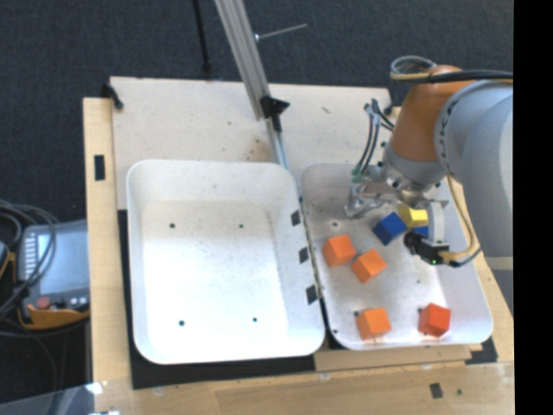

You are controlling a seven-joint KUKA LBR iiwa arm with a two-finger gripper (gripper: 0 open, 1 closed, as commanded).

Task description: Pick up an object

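Presently: gripper (367, 199) low in right bin (467, 335), finger state unreadable. Blue cube (390, 227), yellow block (417, 216) touching; a descent might nudge both aside.

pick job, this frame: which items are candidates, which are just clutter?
Candidates, all in the right bin:
blue block
yellow block
four orange blocks

Clutter:
left bin
metal rail
pendant off the bench
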